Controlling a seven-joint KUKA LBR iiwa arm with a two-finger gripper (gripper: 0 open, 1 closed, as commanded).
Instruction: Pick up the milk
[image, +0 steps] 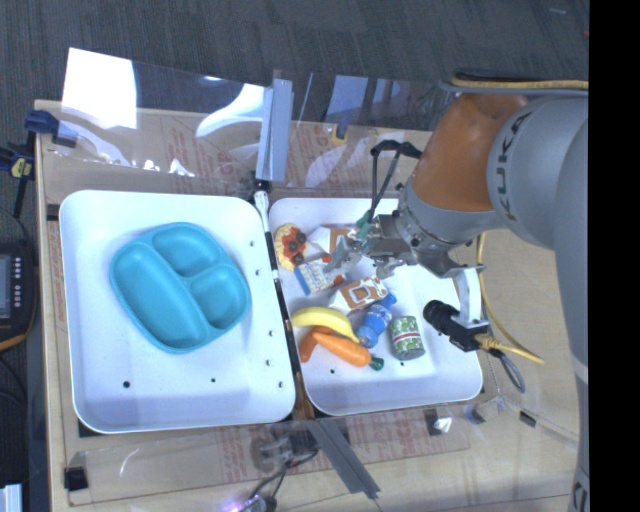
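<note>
A dark grey carpet floor fills the top of the view. Below it stands a pale wooden bench top with faint red printing on it. A clear plastic sheet stands up along the far side of the bench, and bright white light shines off it in a square patch. A grey metal post stands upright at the far edge. A small black screen box sits at the left edge.
</note>
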